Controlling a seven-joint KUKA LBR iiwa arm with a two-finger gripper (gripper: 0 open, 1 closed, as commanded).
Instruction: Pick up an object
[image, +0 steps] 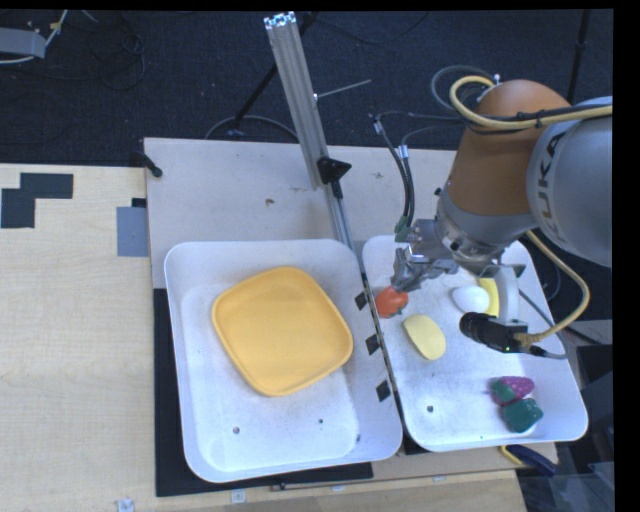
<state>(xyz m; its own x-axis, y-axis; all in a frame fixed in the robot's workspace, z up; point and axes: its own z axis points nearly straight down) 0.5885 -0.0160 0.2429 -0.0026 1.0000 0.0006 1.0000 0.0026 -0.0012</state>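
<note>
Right by the left wall of the right bin (560, 425), the gripper (402, 283) hangs over a small red-orange toy (391, 299); whether it grips is unclear. Probably light, hard, smooth plastic, it should be pinched across its rounded middle.

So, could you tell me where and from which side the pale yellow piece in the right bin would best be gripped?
Probably across the narrow middle of the pale yellow piece, coming straight down from above. It lies flat on the right bin floor, elongated, with bare floor along both long sides, so fingers would likely fit there.
</note>
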